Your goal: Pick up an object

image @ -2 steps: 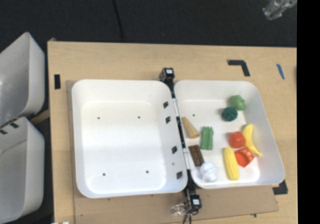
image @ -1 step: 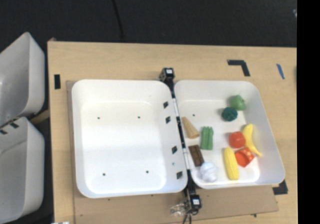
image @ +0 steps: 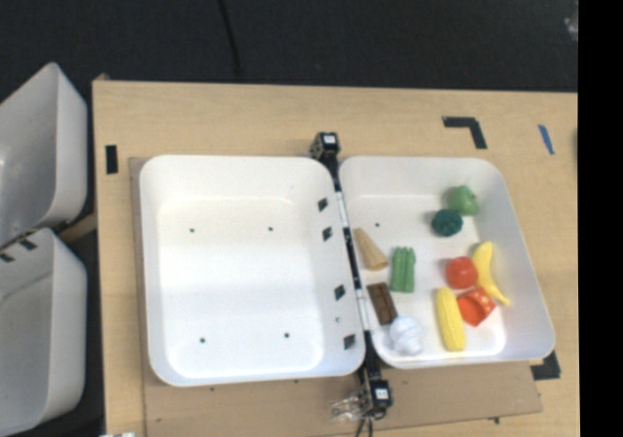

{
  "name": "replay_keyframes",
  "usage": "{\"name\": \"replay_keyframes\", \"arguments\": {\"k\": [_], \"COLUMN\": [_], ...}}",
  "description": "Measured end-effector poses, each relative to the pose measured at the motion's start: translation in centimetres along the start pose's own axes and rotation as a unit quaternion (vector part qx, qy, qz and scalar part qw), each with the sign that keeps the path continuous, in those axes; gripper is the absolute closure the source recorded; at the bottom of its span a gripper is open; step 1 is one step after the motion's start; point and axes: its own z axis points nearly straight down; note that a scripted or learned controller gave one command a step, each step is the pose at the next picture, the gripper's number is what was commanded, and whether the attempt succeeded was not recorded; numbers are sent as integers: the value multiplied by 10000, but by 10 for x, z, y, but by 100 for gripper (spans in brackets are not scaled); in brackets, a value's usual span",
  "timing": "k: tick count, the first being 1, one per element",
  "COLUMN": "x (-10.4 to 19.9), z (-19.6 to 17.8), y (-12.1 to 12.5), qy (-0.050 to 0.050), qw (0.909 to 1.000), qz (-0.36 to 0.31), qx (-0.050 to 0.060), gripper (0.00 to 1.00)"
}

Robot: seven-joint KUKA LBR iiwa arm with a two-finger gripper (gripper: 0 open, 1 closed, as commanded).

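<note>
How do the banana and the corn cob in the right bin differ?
The banana is curved; the corn cob is straight. The banana is slimmer, the corn cob thicker. The banana lies nearer the bin's right wall, the corn cob nearer its front edge. Both are yellow.

Two white containers (image: 34, 148) at the left side run off the picture's left edge, and the lower one is also cut by the bottom edge, so their full shape cannot be told. The bench (image: 243, 119) loses its front left corner to the bottom edge. At the front end of the seam between the bins, a small dark fitting with something shiny (image: 362, 406) is partly cut off and too blurred to identify. In the right bin (image: 492, 343), the red piece (image: 476, 308) near the front right corner is partly covered by the banana (image: 490, 273), and its kind is unclear. The small white lumpy thing (image: 406, 335) by the front edge is too blurred to name.
</note>
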Motion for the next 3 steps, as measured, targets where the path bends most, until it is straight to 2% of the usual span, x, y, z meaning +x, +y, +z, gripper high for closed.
{"name": "replay_keyframes", "arguments": {"k": [3], "x": [0], "z": [0], "y": [-4], "qy": [1], "qw": [10000], "qz": [0], "qx": [2], "gripper": [100]}}
